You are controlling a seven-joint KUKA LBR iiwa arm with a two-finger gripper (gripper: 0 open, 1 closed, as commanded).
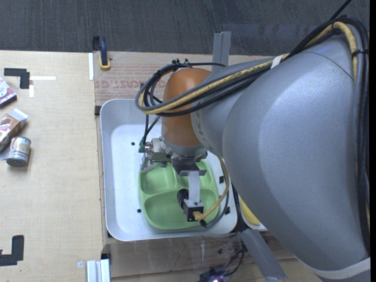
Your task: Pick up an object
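Note:
A green divided plate (160,207) lies in the left white bin (120,175), toward its front right. My gripper (169,162) hangs below the orange wrist band and is down over the far part of the plate, very close to its surface. The wrist hides the spot where the gripper meets the plate. I see nothing lifted off the bin floor.
The big grey arm (294,157) covers the right bin; a bit of something yellow (249,217) peeks out under it. On the bench to the left stand a small can (19,151) and some packets (8,125). The bin's left half is bare white floor.

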